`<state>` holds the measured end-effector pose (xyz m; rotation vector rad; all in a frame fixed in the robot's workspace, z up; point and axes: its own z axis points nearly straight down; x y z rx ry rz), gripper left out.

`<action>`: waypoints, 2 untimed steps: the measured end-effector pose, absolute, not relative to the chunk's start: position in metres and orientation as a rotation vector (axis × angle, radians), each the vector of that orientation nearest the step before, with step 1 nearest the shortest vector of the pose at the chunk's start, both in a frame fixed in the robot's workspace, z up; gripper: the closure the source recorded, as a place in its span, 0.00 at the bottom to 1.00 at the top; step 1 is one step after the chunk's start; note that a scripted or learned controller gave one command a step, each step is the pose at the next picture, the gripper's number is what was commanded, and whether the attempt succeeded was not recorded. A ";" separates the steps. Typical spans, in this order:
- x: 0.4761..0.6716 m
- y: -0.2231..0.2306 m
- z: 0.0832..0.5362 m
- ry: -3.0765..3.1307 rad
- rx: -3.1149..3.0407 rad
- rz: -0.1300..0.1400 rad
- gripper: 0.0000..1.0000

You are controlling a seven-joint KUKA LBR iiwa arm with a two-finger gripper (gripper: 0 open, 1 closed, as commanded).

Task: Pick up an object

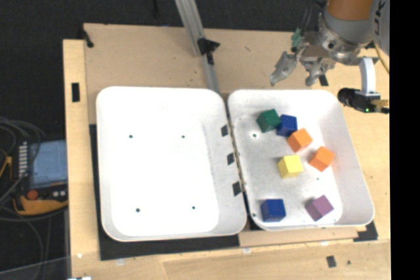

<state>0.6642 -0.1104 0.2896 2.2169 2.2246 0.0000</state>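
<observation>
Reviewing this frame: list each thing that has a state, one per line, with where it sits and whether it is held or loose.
gripper: fingers spread, holding nothing, above right bin's far rim
green cube: loose, touching blue cube
blue cube: loose, far end
orange cube: loose
second orange cube: loose
yellow cube: loose
near blue cube: loose
purple cube: loose
right bin: holds all cubes

We see a light wooden worktop (151, 56) carrying two shallow white bins side by side, the left bin (164, 164) touching the right bin (348, 141) along their inner edges. A dark mat (105, 249) shows beneath the bins' near edges.
</observation>
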 end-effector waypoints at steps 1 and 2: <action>0.664 -0.111 0.290 2.224 2.216 -0.002 0.00; 0.665 -0.115 0.227 2.221 2.224 -0.008 0.00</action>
